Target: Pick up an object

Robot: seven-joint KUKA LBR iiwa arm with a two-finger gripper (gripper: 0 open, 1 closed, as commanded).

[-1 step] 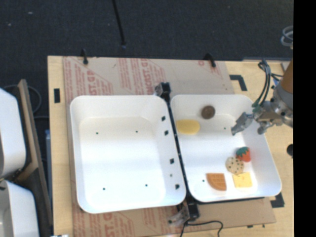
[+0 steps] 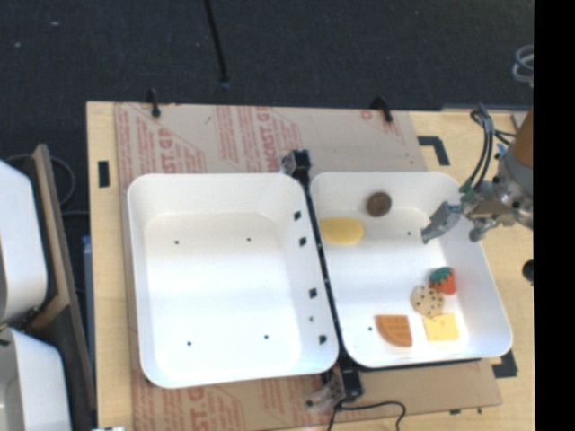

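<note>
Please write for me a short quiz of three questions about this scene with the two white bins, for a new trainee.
1. True or false: the small food items all lie in the right bin.
2. Which item lies nearest to the divider between the bins? A) brown ball B) pale yellow oval C) yellow square
3. Fill in: the pincer hovers over the ____ bin, near its far right side.

Key
1. True; the left bin holds none of them.
2. B.
3. Right.
</note>
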